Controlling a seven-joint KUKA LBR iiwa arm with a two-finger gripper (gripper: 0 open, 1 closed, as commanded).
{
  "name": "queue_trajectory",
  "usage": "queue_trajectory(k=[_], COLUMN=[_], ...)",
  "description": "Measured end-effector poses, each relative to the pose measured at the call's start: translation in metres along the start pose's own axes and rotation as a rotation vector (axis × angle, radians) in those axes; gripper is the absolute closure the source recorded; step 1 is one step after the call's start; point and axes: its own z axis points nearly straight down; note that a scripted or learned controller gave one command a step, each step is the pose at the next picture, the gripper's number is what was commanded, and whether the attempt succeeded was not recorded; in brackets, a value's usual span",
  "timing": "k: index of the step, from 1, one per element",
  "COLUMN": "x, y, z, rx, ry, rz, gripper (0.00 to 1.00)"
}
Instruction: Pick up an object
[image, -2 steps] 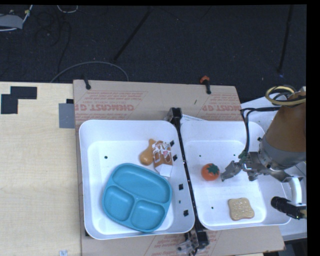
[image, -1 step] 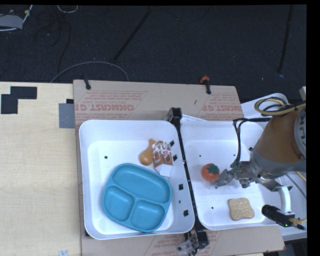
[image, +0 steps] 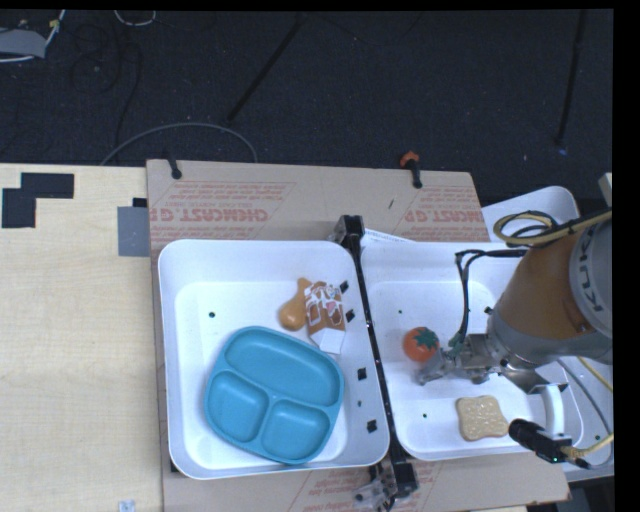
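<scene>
Toast slice lies below the jaws, their opening unclear, beside a tomato; cardboard reads "CHEMCAST GP".

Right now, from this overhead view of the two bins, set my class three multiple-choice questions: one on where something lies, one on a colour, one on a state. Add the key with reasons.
1. Where does the blue divided plate lie?
A. left bin
B. right bin
C. on the cardboard

2. What colour is the round toy fruit in the right bin?
A. purple
B. orange-red
C. white

3. How does the toast slice stand?
A. between the gripper's fingers
B. lying loose on the bin floor
C. stacked on the plate

Key: 1 A, it fills the left bin; 2 B, orange-red with a green top; 3 B, it lies flat, apart from the gripper.
</scene>
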Motion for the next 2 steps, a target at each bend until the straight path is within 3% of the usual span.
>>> queue_trajectory(k=[1, 2], x=[-0.001, -0.004], y=[0.001, 0.003], z=[-0.012, -0.055], rx=[-0.002, -0.005], ry=[0.000, -0.002], rz=[0.005, -0.002], gripper=[1.00, 1.00])
